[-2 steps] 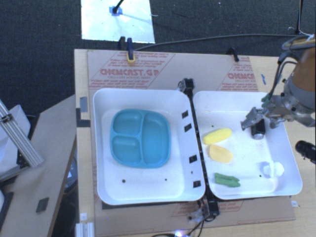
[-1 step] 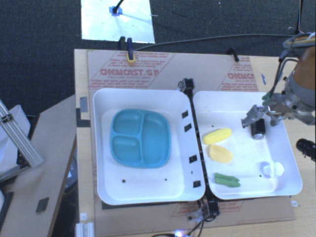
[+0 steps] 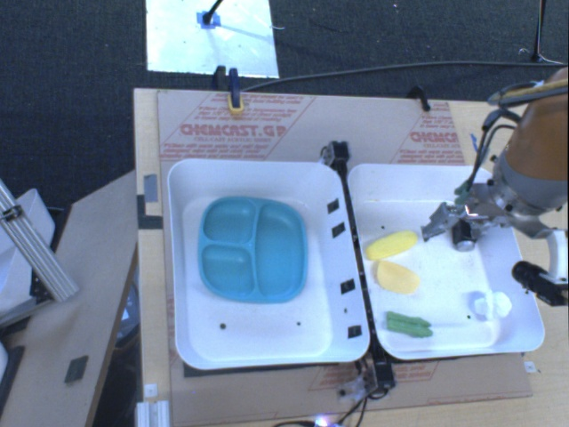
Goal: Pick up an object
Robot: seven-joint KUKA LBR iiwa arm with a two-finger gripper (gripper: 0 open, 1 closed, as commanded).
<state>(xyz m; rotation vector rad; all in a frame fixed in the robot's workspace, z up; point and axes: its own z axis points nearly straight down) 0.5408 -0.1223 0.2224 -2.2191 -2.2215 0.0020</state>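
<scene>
From my remote seat I log:
- Left bin: blue divided plate, flat, centred.
- Right bin: yellow banana-like piece, yellow rounded piece just below it, green pod near front wall, clear-white item at right.
- Gripper: above right bin's upper half, right of yellow pieces, apart from them. Finger spread: I cannot tell. Nothing visibly held.

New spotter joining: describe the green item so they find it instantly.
Look in the right bin, the one under the gripper. Near its front edge, beside the centre divider, lies a small green vegetable-like toy. It is the only green, elongated piece, lying just below two yellow items.
</scene>
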